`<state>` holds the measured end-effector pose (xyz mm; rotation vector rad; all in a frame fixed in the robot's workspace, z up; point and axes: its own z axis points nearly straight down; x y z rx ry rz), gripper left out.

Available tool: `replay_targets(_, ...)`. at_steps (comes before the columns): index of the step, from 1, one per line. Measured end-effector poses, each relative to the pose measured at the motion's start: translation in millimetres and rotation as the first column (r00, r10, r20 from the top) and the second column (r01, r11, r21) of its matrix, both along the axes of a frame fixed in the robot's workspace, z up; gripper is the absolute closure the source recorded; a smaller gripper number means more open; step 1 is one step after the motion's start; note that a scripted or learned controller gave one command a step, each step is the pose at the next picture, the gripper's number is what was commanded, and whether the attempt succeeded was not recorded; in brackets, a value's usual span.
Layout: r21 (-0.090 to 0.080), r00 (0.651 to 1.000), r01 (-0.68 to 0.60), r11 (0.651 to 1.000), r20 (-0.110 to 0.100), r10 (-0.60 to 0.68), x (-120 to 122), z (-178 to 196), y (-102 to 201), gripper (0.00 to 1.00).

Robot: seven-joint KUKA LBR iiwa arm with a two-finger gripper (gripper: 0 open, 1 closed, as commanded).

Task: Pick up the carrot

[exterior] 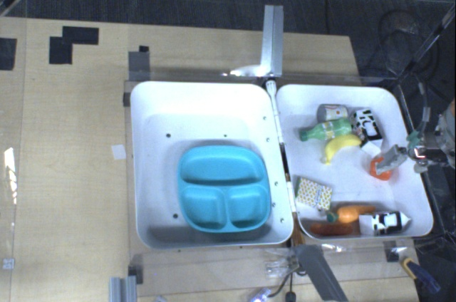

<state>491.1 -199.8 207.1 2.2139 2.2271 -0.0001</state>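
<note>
Grey claw (388, 159) low over rt bin (399, 102)

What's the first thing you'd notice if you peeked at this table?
The big blue divided plate jumps out first, sitting alone in the left bin. Next comes the jumble in the right bin: a yellow banana beside a green bottle near the top, and the orange carrot along the bottom edge. The gripper hangs at that bin's right side, over something orange.
</note>
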Motion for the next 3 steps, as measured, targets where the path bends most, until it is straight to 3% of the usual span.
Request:
replay_targets(1,0.002,0.993,0.12,0.993,0.003,-0.12,44.0,-112.5,-3.5,0.0)
replay_targets(2,-0.007,1.0,-0.012,1.0,0.021,0.012,25.3,-116.5,44.3,0.0)
replay_targets(3,-0.002,1.0,0.025,1.0,0.01,-0.025,44.9,-116.9,48.6,0.0)
